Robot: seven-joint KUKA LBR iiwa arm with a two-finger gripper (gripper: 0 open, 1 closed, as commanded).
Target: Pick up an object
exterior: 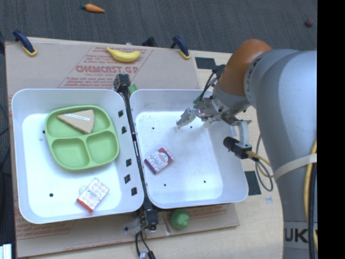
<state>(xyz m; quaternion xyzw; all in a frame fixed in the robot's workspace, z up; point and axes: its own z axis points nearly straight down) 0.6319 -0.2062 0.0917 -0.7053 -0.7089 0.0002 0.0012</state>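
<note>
Gripper (186,118) hangs over the upper part of the right bin (229,190), fingers parted a little with nothing between them. Near that bin's left wall lies a small red-and-white carton (159,160), flat on the floor, its long axis slanting from lower left to upper right, well apart from the fingers. In the left bin (21,161) a green divided plate (82,137) holds a sandwich wedge (78,120) in its top compartment; below the plate lies another red-and-white packet (92,193). A banana (124,53) rests on the cardboard beyond the bins, and a green ball (180,218) sits at the near edge.
</note>
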